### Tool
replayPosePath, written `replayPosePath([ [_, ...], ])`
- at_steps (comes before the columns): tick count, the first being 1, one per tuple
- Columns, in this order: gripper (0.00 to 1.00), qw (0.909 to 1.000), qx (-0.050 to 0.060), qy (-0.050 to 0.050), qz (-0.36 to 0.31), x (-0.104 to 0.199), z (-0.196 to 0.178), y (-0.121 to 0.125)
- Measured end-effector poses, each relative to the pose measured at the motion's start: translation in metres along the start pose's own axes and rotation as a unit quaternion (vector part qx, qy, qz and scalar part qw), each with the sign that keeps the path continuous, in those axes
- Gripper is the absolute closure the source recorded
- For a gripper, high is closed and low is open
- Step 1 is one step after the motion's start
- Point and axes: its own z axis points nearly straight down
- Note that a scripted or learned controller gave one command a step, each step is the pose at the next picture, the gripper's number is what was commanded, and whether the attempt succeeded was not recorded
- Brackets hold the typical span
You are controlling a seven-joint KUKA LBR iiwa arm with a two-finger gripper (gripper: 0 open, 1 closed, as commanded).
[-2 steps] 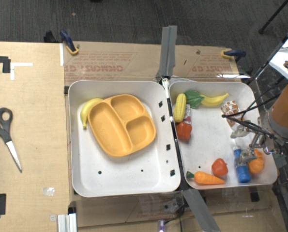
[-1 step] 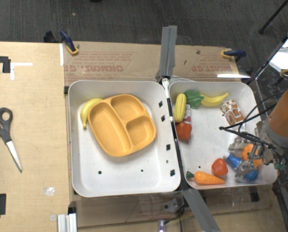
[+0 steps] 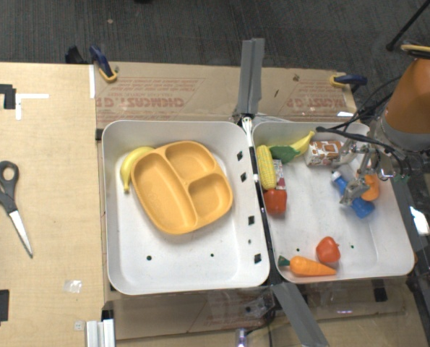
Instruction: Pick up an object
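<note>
Dark carpet behind a pale wood desk [image 3: 41, 215]; two white bins side by side on brown cardboard. From my remote seat, the tool [image 3: 360, 183] sits low over the right bin [image 3: 308, 223], upper right area, among a blue and orange cluster [image 3: 363, 197] of small objects. Too cluttered there for me to tell whether it grips anything or how it stands.

Just left of the tool: a small brown and white carton [image 3: 323, 152]. Along the bin's left wall: a corn cob [image 3: 267, 167] lying lengthwise, a green piece [image 3: 281, 152] and a yellow piece [image 3: 302, 143] at its top end, a red block [image 3: 275, 201] just below it. Near the front edge: a red tomato-like ball [image 3: 328, 250] beside a carrot [image 3: 312, 267].

Left bin [image 3: 171, 266]: an orange three-compartment plate [image 3: 181, 186], tilted askew, with a banana [image 3: 131, 165] curled against its upper left rim.

Out on the desk, far left: scissors [image 3: 11, 201]. Blue clamps [image 3: 102, 63] pin the cardboard's back corners.
</note>
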Motion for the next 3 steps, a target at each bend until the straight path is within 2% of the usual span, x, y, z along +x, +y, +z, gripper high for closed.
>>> replayPosePath([
  [1, 0.0, 0.9995, 0.0, 0.001, 0.032, 0.033, 0.0, -0.003],
  [2, 0.0, 0.997, 0.001, 0.0, 0.077, 0.025, 0.0, 0.011],
  [3, 0.0, 0.9909, 0.001, 0.001, 0.134, 0.069, 0.0, 0.01],
])
